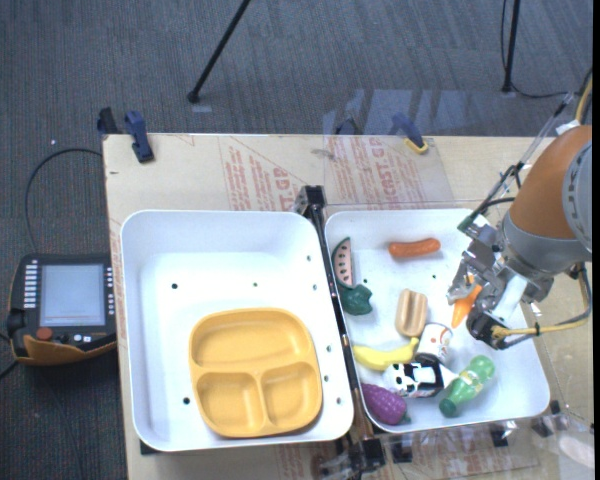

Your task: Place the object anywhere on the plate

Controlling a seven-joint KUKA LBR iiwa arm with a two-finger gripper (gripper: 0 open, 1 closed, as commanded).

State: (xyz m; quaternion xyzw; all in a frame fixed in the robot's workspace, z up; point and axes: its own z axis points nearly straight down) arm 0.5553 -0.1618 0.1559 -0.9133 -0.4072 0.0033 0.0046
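While the tool (477, 313) hangs with its grip impossible to tell, a carrot (463, 305) beside it slants lengthwise; the plate (255, 371) lies far left.

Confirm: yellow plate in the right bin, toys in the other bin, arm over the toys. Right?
Not quite. The camera view shows the yellow plate in the left bin. The toys, such as the banana, lie in the right bin, with the arm over them.

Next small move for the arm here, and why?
Probably lower the claw onto the orange carrot-like piece right beside it in the right bin and try a grasp. Whether anything sits between its tips is not visible, and the yellow plate in the left bin carries nothing.
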